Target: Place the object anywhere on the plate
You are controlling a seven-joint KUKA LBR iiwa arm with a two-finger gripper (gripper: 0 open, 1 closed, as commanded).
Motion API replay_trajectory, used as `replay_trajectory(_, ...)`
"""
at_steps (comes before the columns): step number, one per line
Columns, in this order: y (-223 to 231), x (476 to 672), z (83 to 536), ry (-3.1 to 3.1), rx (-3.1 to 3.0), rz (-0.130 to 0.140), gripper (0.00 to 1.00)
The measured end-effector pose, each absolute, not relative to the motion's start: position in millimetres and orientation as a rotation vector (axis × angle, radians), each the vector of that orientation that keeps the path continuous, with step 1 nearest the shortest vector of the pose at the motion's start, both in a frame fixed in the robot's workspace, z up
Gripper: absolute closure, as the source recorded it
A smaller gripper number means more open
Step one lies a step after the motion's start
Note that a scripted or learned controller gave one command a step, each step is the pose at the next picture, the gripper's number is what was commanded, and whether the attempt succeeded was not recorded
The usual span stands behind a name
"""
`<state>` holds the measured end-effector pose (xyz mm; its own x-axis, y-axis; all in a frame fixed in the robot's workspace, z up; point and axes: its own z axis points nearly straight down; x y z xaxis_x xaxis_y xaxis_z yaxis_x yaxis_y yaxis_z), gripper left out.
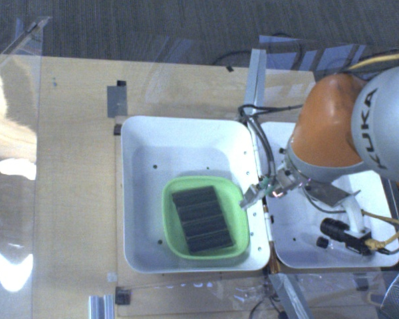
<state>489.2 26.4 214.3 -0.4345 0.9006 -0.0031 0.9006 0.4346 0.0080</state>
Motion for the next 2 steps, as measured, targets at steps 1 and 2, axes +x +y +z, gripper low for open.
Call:
replay_trajectory(1,27.3,491.5,225.4,2.655,1.658,0.014,1.0)
replay_trajectory(2,80.9,487.7,192.1,2.833,1.352,0.005,1.0)
